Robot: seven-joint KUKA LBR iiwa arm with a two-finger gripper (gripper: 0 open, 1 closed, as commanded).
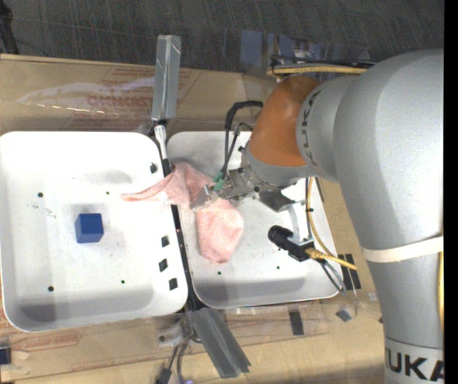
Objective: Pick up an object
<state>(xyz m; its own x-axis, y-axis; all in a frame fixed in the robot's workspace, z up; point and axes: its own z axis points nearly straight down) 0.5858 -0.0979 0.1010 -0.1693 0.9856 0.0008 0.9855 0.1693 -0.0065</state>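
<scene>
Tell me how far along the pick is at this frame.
Done: the gripper has reached the pink cloth, which drapes across the divider between the bins. In hand: contact at the cloth's bunched middle; a grasp isn't confirmable. Left: lifting it clear. The blue cube lies untouched in the left bin.

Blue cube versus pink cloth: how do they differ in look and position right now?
The blue cube is small, rigid and compact; the pink cloth is larger, soft and crumpled. The blue cube sits alone in the left bin; the pink cloth drapes across the divider, mostly in the right bin, with the gripper at it. Both rest on white bin floors.
</scene>
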